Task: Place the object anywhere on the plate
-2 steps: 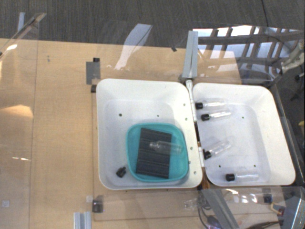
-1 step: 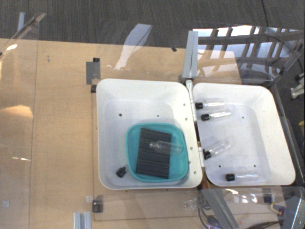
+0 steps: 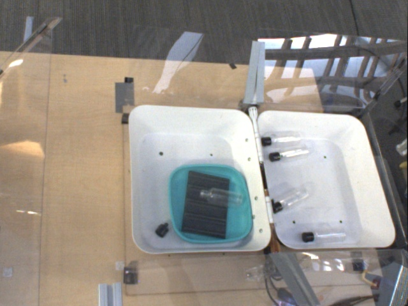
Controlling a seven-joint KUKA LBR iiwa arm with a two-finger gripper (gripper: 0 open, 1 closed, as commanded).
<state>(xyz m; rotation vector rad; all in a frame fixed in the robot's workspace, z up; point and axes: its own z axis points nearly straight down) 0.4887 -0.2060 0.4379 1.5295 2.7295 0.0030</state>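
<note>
A teal square plate [image 3: 182, 180] lies in the left white bin [image 3: 146, 139], toward its front. On the plate rests a dark ribbed block [image 3: 203, 215], and a clear vial [image 3: 223, 196] lies across the block's upper part. A small black cap [image 3: 162, 230] sits on the bin floor just left of the plate's front corner. The right bin [image 3: 357, 190] holds several clear vials with black caps, among them one at the back left [image 3: 280, 139], one just below it [image 3: 288, 153], one in the middle left [image 3: 290, 199] and one near the front edge [image 3: 324, 236].
A grey metal post [image 3: 254, 75] stands behind the seam between the bins. The wooden bench [image 3: 64, 171] stretches to the left. Metal framing [image 3: 344, 62] fills the back right, and cables and brackets [image 3: 287, 282] lie in front of the right bin.
</note>
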